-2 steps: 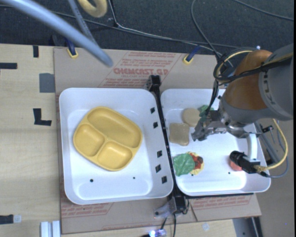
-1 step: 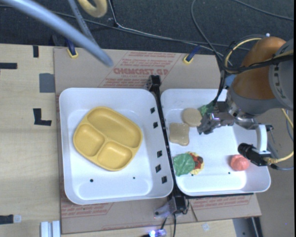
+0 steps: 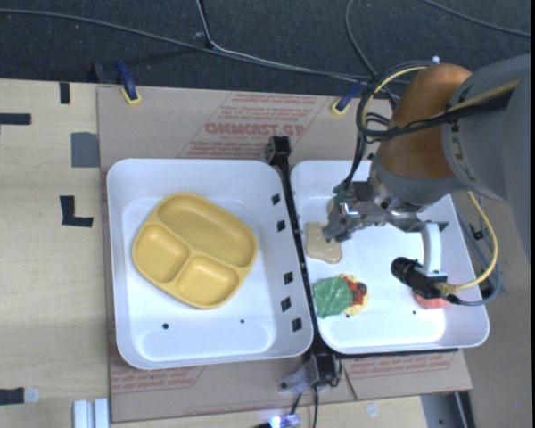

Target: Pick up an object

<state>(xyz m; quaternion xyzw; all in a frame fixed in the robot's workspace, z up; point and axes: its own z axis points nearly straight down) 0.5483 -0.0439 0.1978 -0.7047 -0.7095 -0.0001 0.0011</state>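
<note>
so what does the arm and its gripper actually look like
The arm is grey with a glossy orange band above the wrist. Black and yellow cables loop around it. The gripper is a small, dark grey metal unit.

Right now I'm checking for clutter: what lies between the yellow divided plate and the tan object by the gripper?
The camera view shows the yellow divided plate and tan object separated by bare bin floor and the black-clipped divider between the bins.

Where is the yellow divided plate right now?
The yellow divided plate lies in the left bin, across the divider from the gripper.
</note>
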